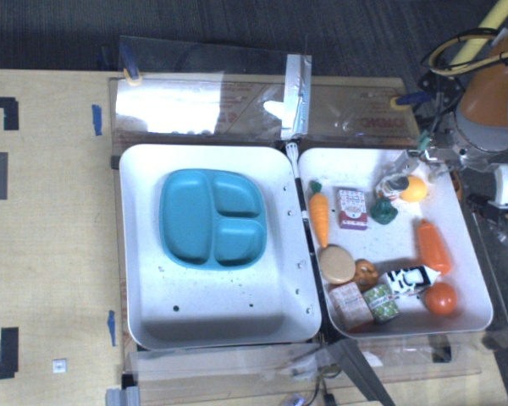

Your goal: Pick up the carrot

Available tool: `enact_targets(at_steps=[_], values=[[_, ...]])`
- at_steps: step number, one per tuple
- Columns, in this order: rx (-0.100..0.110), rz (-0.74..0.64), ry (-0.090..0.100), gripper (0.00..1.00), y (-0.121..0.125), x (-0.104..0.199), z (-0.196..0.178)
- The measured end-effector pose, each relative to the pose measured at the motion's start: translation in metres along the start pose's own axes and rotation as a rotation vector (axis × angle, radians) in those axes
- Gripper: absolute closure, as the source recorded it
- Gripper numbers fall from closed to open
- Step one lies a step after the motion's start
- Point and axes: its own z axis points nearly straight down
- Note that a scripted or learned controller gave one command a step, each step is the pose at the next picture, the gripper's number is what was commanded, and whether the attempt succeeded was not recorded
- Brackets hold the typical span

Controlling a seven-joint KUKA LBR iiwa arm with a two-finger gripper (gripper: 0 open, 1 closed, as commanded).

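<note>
2 bins, side by side: left bin (144, 252) has a blue tray (212, 217), right bin (478, 299) has the clutter. Landmark: the carrot (319, 215), lying lengthwise against the right bin's left wall, green top pointing away from the camera. Just right of it, a small red carton (352, 207). Just below it, a tan round piece (337, 265). Well right of it, an orange sausage-shaped piece (433, 245) and a tomato (440, 299). Arm (489, 100) sits up and well right of the carrot, over the bin's far corner; the gripper isn't clear enough to read, cannot tell its state. Progress: 0 of the pick done, judging by the carrot lying untouched. Left: cross over, descend, grasp, lift.
</note>
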Motion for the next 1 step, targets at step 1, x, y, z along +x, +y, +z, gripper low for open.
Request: enact_targets(at_steps=[1], values=[[0.0, -0.011, 0.0, 0.0, 0.0, 0.0, 0.0001]])
